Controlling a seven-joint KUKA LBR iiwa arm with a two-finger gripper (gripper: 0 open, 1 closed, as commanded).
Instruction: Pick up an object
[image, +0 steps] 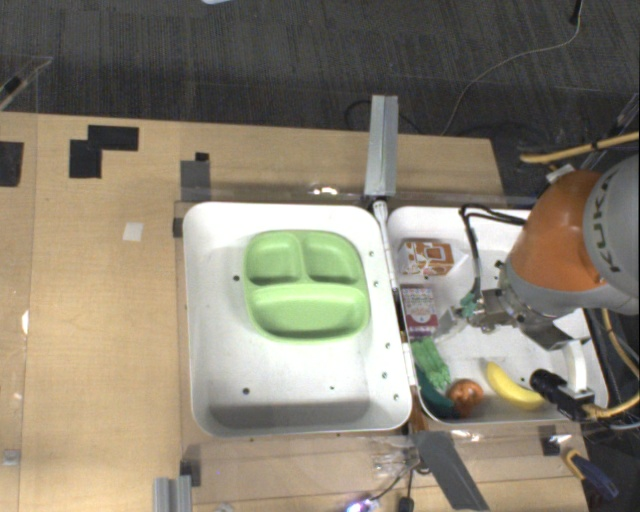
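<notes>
On the far left the wooden counter lies bare apart from a few black markers near its top edge. Next comes the left bin, which holds a green divided tray lying flat near its middle, with open white floor all around it.

A raised rim parts the two bins. Just right of it, in the right bin, the candidates for picking sit in a column along the left wall: a red-and-white packet at the top, a purple-and-white packet below it, then a green object, and near the bottom edge a round red-orange fruit with a banana just beside it.

The gripper hangs over the middle of this bin, near the purple packet, under the orange wrist band. Whether the jaws are open or closed I cannot tell; nothing is visibly caught between them.

Judging from this, the pick is not yet done: every object rests on the bin floor. The packets hug the dividing wall, so room is tight on that side; the bin's centre and right offer freer floor, and the banana looks the most open to approach.
</notes>
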